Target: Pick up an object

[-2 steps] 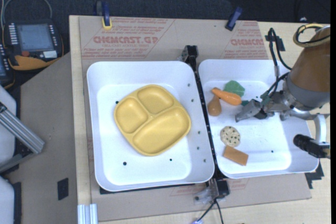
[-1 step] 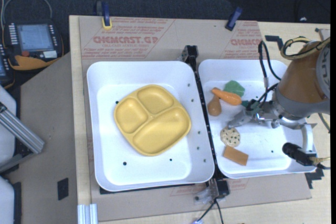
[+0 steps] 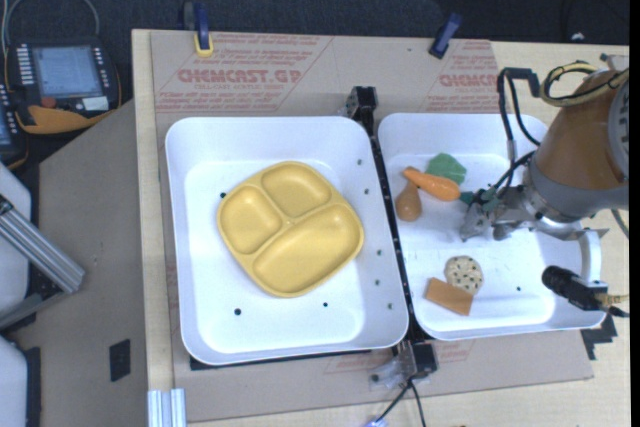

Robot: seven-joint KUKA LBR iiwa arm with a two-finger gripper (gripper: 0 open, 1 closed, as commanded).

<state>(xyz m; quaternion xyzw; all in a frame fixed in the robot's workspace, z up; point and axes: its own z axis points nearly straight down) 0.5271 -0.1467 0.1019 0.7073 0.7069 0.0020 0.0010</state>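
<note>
I see the gripper (image 3: 478,215) low in the right bin (image 3: 520,315), but I cannot tell from here whether its fingers are apart or together; nothing shows between them. Closest to it lies a smooth orange toy carrot (image 3: 432,183), its tip against a green leafy piece (image 3: 446,165). A tan pear-shaped piece (image 3: 408,205) sits just left of the carrot. Nearer the front wall are a round speckled cookie (image 3: 463,272) and a flat brown wedge (image 3: 448,296), touching. The left bin (image 3: 200,295) holds a glossy yellow three-compartment plate (image 3: 290,227). Both bins rest on the desk (image 3: 160,215).
</note>
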